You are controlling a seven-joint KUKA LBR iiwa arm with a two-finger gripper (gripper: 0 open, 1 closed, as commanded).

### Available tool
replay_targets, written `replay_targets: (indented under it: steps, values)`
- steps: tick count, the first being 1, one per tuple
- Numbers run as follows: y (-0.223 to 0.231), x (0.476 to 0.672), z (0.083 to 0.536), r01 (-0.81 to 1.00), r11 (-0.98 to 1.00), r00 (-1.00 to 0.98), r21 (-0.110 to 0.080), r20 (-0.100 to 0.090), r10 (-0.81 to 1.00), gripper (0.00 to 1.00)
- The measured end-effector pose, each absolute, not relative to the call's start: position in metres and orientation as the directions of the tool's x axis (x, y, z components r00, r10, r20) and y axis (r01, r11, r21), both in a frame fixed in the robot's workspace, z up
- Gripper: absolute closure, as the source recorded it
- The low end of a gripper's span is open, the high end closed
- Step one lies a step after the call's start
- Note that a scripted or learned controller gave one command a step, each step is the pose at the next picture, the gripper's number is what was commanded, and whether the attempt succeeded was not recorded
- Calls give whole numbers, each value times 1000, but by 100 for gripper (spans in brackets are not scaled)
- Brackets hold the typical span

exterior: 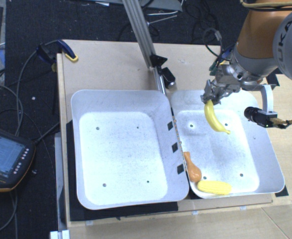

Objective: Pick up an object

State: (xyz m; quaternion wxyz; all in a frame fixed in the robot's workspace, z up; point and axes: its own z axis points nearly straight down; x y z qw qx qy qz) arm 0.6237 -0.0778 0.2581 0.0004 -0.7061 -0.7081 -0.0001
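hand [211,99] gripping banana [214,118] by top end, above right bin [265,153] | arm lettering: partial "UK" | left bin [81,108]

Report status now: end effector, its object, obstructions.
End effector shut on curved yellow banana, lifted over right white bin. Orange gourd-shaped toy and yellow lemon-like piece lie at near rim, apart from it.
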Motion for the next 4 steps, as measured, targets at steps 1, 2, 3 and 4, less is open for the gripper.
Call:
replay_targets:
  steps: [1, 2, 3, 4]
  values:
    - [-32, 604, 244, 1000, 3, -3, -2, 1, 1000, 100]
    - [10, 584, 234, 1000, 3, -3, -1, 0, 1000, 100]
    - [56, 563, 244, 1000, 4, -4, 0, 1, 1000, 100]
    - [95, 545, 239, 1000, 4, -4, -1, 1, 1000, 100]
